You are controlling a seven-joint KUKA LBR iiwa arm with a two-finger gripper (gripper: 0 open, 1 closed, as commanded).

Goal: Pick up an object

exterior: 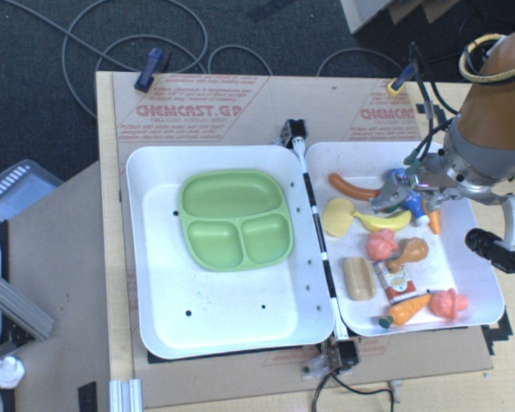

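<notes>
Banana (pixel 382 221) just below gripper (pixel 395 197).

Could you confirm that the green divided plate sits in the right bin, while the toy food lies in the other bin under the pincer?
Not quite: the camera view shows the green divided plate in the left bin, not the right one. The toy food, such as the banana, lies in the other bin, under the pincer.

Green tray (pixel 236 219): smooth matt plastic. White bins (pixel 154 230): glossy plastic. Bench (pixel 197 106): printed brown cardboard-like sheet.
</notes>
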